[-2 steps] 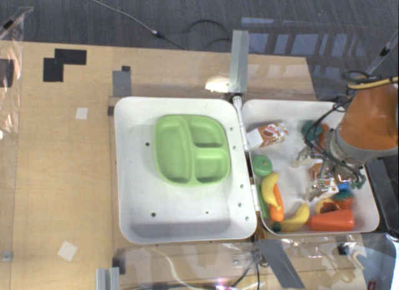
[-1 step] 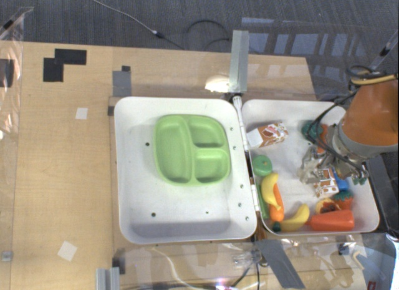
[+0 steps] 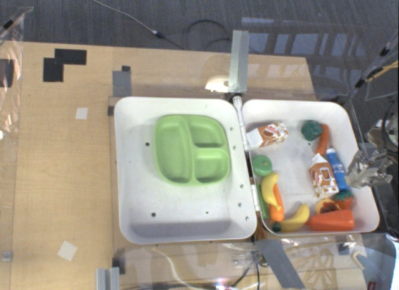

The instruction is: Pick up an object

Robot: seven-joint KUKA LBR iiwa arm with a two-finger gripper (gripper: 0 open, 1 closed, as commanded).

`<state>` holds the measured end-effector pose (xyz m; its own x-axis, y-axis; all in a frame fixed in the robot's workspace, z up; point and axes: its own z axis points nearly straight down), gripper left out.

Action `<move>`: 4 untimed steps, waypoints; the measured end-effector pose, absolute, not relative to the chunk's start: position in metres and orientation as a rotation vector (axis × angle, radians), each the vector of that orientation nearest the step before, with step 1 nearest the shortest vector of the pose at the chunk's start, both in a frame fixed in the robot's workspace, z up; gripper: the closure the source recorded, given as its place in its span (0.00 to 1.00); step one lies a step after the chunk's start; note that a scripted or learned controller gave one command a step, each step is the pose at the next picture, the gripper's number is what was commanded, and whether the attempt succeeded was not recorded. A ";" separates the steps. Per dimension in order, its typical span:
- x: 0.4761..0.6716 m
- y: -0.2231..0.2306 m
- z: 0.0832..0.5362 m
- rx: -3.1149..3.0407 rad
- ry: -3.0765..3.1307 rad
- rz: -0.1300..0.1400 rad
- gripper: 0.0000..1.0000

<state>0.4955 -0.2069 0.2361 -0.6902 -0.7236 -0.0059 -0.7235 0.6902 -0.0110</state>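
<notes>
- Left bin: held green divided plate, bare floor all round it.
- Right bin: crowded; bananas, carrot, cartons packed toward right wall.
- Gripper: sat over right rim; finger state impossible to tell, nothing seen held.

A lime-green divided plate sits in a white bin. Nearer the silvery gripper: blue tube, orange carrot, yellow bananas.

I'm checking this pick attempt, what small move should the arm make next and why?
Probably shift the gripper left, over the right bin. It sits at that bin's right rim, with nothing seen between its fingers, while the toys, such as the blue tube and the carton, lie just to its left.
</notes>
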 end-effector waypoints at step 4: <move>0.544 -0.204 0.114 -0.739 2.991 -0.066 0.00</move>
<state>0.5441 -0.2039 0.1141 -0.8833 -0.4664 -0.0475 -0.4638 0.8842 -0.0558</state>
